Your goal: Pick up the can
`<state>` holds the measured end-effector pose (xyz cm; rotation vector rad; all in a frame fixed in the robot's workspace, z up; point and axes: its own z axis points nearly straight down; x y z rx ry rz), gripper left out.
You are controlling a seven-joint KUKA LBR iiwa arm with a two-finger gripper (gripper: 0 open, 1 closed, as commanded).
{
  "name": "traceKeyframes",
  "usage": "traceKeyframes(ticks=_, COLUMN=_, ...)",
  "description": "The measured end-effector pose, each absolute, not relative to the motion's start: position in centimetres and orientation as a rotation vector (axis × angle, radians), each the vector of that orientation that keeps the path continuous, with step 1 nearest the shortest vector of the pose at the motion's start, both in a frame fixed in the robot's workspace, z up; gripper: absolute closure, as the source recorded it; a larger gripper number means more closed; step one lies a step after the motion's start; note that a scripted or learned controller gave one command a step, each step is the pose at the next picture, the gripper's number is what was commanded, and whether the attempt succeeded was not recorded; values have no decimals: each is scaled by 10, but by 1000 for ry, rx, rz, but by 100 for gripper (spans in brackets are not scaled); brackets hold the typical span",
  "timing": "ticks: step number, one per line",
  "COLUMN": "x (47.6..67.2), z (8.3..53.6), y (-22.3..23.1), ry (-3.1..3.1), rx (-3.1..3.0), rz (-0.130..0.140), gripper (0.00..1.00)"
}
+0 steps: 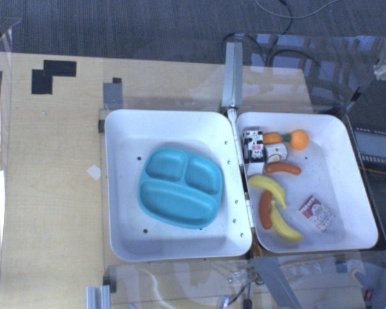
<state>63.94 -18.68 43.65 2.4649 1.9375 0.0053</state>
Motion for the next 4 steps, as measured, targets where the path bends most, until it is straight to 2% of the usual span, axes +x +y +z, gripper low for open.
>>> traceKeyframes(ticks=1, x=670, z=437, y=-192, ry=2113, rx=2315, rz=5, gripper=100)
traceKeyframes(ticks=2, x=670, z=437, y=-198, ry=2465, rx=1937, rz=3, gripper=100)
traceKeyframes(ticks=3, x=662, z=437, y=-159, ry=2425, rx=1986, rz=6, gripper=100)
traceKeyframes(ticks=4, x=669, z=438, y=-201, ry=2654, rx=1662, rz=4, gripper=100)
